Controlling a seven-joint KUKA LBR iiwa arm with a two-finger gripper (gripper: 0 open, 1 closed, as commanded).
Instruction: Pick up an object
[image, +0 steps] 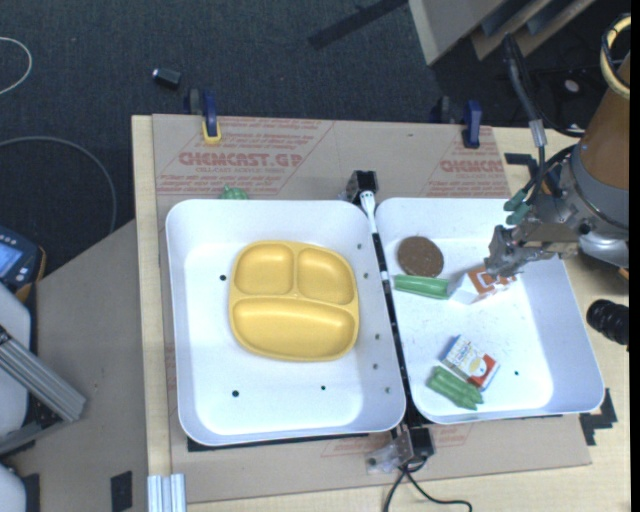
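Observation:
The right bin holds several small items. A brown round disc lies near its back left, with a green pod just in front of it. An orange-and-white packet lies to the right of the pod. My gripper is low over the packet's back right edge, and part of the packet is hidden under it. Nearer the front lie a small white, blue and red box and a second green piece.
The left bin holds a yellow divided plate. A black divider runs between the bins. Blue clamps stand at the board's back edge. The arm's body hangs over the right bin's back right corner.

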